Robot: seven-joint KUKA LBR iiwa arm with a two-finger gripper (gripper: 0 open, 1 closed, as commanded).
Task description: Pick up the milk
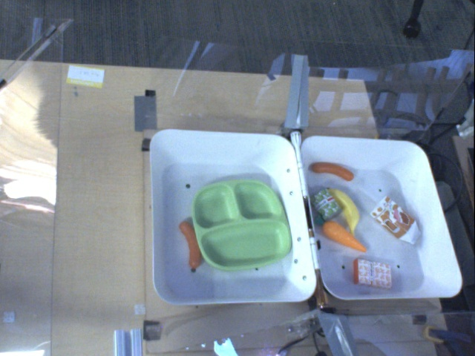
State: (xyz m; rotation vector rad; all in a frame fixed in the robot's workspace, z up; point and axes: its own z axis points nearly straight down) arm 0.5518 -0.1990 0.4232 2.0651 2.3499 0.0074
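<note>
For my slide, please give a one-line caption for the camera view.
Two white bins: the left bin holds a green tray and a sausage, the right bin toy food and a milk carton.

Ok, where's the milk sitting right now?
The milk lies in the right bin, toward its right wall in the camera view, just right of the banana and above the small red box.
</note>
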